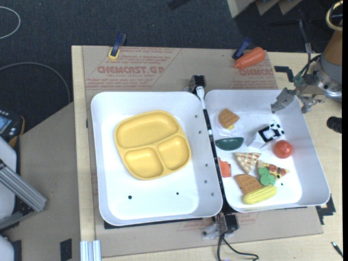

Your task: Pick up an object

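Note:
My gripper (294, 103) hangs over the far right corner of the right bin (310, 189), fingers spread open with nothing between them. Toy food lies in that bin. A tan cracker (229, 118) sits at the far left, with a dark green leaf-shaped piece (229, 143) just in front of it. A black-and-white object (270, 132) and a red tomato (283, 148) lie nearest the gripper, slightly left of and in front of it. Nearer the front are a pizza slice (247, 159), a small orange piece (225, 168), a brown waffle (248, 182), a green vegetable (267, 175) and a yellow corn cob (260, 194).
The left bin (109, 194) holds a yellow divided plate (152, 144). An orange carrot (250, 57) lies on the bench behind the right bin. A black clamp (198, 84) sits where the bins meet at the back. Cables run near the arm at the right.

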Action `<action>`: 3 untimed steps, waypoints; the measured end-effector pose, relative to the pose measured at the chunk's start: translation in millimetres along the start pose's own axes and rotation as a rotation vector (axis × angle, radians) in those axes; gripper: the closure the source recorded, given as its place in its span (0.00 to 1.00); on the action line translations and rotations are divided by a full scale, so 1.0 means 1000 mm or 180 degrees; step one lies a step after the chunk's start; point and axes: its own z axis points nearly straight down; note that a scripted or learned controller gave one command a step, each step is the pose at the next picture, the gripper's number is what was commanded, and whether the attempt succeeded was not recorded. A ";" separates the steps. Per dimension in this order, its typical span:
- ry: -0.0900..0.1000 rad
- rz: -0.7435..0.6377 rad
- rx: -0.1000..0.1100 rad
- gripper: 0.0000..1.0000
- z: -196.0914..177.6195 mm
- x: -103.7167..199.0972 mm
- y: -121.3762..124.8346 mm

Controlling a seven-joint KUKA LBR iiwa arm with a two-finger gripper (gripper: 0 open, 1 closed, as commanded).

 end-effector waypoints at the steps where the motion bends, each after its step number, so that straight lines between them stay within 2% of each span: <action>1: -0.0012 -0.0011 -0.0050 0.00 -0.010 0.001 0.003; 3: -0.0007 -0.0018 -0.0031 0.00 0.105 0.009 0.004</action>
